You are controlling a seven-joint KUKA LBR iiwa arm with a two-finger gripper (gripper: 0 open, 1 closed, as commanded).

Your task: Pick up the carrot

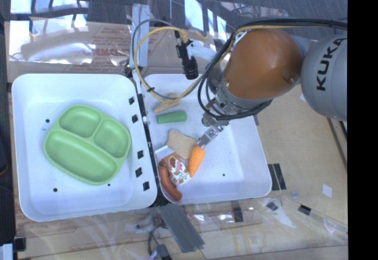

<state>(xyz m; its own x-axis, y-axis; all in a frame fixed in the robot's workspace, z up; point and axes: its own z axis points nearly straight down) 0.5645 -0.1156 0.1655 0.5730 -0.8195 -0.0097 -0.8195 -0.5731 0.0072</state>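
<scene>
carrot (196, 160) is seen lower centre, in the right bin (248, 158), wedged beside bread (181, 143) | gripper (208, 135) is poised at its upper tip (opening cannot be told, nothing visibly held) | green plate (87, 143) is kept apart in the left bin (29, 111)

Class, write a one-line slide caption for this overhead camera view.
Gripper poised at the carrot's top end in the right bin; green plate beside.

Carrot (196, 160) in right bin (248, 176) (tray (87, 144) in left bin (29, 135)).
</scene>
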